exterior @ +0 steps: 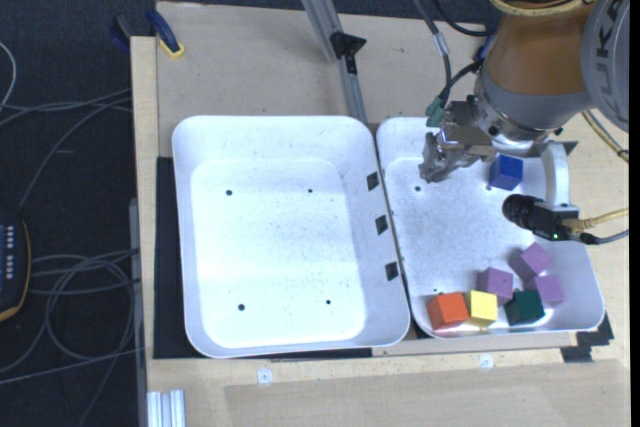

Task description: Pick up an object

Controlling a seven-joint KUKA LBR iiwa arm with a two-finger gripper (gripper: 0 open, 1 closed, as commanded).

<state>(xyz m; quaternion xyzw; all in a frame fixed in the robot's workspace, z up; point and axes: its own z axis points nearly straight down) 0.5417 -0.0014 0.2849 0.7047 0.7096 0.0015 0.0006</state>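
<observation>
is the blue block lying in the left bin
No, the blue block sits in the right bin, beside the end effector.
</observation>
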